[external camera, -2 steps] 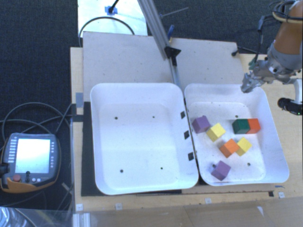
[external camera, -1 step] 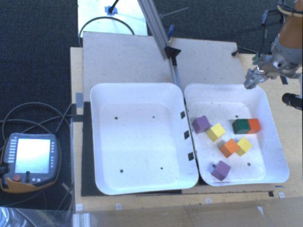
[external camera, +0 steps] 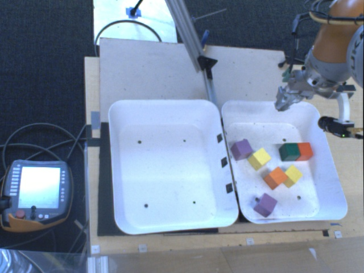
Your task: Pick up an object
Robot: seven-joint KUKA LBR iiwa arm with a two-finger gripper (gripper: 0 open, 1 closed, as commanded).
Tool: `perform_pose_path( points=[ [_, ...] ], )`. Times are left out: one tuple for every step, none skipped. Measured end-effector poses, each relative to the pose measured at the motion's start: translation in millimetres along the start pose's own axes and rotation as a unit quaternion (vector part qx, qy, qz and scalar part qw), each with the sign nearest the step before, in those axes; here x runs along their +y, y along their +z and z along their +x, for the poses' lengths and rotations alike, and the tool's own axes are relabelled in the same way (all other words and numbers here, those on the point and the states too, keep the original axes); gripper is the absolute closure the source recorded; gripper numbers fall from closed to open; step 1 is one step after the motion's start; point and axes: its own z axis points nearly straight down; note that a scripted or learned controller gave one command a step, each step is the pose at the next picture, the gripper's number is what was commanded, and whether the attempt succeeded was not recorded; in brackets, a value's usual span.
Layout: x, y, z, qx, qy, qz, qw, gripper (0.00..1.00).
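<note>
Nothing is lifted yet: the pincer (external camera: 284,103), its spread impossible to tell, hovers above the right bin (external camera: 330,206), clear of the green block (external camera: 289,151).

The pincer (external camera: 282,103) hangs over the right bin's (external camera: 327,206) far rim, above scattered coloured blocks (external camera: 276,177).

The arm (external camera: 335,44) is rounded and bulky, with a glossy orange band over a grey wrist shell; thin black cables loop beside it; the tool (external camera: 284,100) is a small, dull grey metal cluster below the wrist.
</note>
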Motion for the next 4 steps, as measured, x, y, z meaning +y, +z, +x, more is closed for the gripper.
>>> perform_pose_path(
  points=[
    [-1.5,7.5,51.7,0.000,0.000,0.000,1.0000,1.00],
    [-0.4,11.7,108.4,0.001,-0.001,0.000,1.0000,1.00],
    [-8.2,15.4,159.4,0.001,-0.001,0.001,1.0000,1.00],
    [-6.4,13.4,215.3,0.001,-0.001,-0.001,1.0000,1.00]
  ],
)
